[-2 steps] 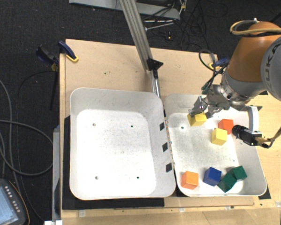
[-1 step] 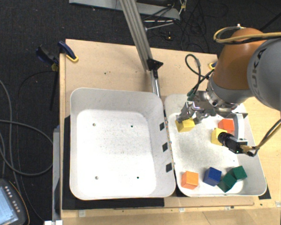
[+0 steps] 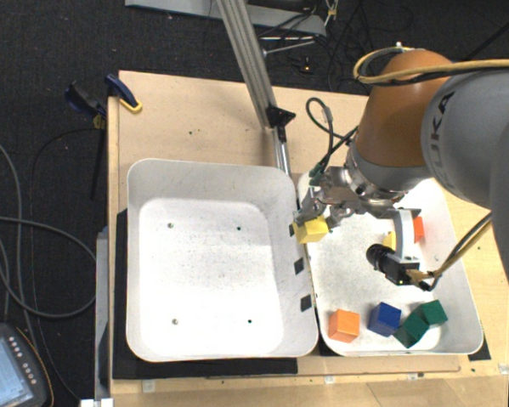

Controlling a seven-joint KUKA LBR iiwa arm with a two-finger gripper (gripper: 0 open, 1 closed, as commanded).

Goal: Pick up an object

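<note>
**Yellow block at the gripper, near the wall between the bins**

On the left, the left bin [image 3: 209, 264] has nothing in it but a few dark specks. At its right edge, close to the wall it shares with the right bin [image 3: 461, 324], the gripper [image 3: 316, 220] hangs over the far-left part of the right bin with a yellow block [image 3: 312, 230] at its fingertips. The block appears pinched between the fingers, tilted, and seems to be clear of the floor, though the slanting view leaves some doubt on both counts.

To do this step well, my judgement is that the lift should go straight up and slowly, since the hold looks shallow and the block sits askew; a sideways swing so near the bin wall could knock it loose. Rising well above the rim before any travel seems wise.

Further right, the count in the right bin: one orange block [image 3: 344, 324] near the front, one blue block [image 3: 385, 318] just beside it, then two green blocks [image 3: 422, 322] touching each other at the near right. A small orange-red piece [image 3: 418, 227] shows behind the wrist hardware; I cannot tell whether it is a block. So that's one yellow, one orange, one blue, two green, and two bins.
</note>
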